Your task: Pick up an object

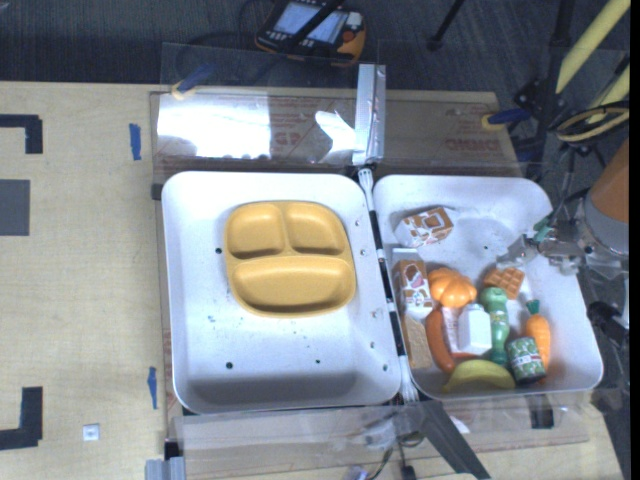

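1. Camera view, layout: two white bins sit side by side on the surface; the left bin [190, 298] carries a yellow divided tray [290, 256]; the right bin [575, 363] holds all the loose toy food, so the thing to pick lies there.

2. Camera view, landmark: take the orange fruit [452, 290] near the middle of the right bin as the reference; a snack packet [427, 226] lies above it and apart from the pile; a second packet [411, 280] touches its left side; a sausage [437, 336] runs below it; a white bottle [466, 330] sits to its lower right; a waffle piece [508, 281] lies to its right; a green can [526, 359], a carrot [540, 336] and a banana [478, 373] crowd the corner well below and right of it.

3. Camera view, tool: the tool [535, 244] hangs to the right of the orange fruit, near the bin's right wall and just above the waffle piece; it is small and partly blurred, so I cannot tell how far apart it stands, and nothing visibly sits in it.

4. Judgement: the step in hand looks like the approach; the waffle piece is nearest, but the snack packet above the orange fruit is the least crowded target.

5. Judgement: descend straight, centred on one item; avoid the packed lower corner, where neighbours may block a clean close; keep clear of the bin wall.
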`<state>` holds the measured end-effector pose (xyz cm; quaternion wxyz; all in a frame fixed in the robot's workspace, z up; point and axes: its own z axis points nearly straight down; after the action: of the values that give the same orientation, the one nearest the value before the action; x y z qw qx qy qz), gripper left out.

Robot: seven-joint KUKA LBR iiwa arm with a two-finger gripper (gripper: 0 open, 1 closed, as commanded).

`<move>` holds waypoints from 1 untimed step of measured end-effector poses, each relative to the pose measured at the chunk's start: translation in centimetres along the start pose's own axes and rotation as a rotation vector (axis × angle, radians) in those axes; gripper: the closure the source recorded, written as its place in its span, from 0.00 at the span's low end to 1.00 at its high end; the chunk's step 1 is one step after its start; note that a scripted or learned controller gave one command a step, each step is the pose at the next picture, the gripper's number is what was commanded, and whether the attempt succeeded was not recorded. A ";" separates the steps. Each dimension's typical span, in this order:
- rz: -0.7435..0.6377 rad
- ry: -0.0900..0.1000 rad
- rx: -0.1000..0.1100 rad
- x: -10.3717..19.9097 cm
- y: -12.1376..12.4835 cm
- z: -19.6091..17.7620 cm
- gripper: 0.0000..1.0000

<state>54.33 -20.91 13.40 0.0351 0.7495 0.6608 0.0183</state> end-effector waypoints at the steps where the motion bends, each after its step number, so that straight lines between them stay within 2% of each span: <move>1: 0.011 0.000 -0.001 0.0 0.0 0.0 0.00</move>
<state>54.36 -20.91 13.41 0.0353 0.7533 0.6565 0.0189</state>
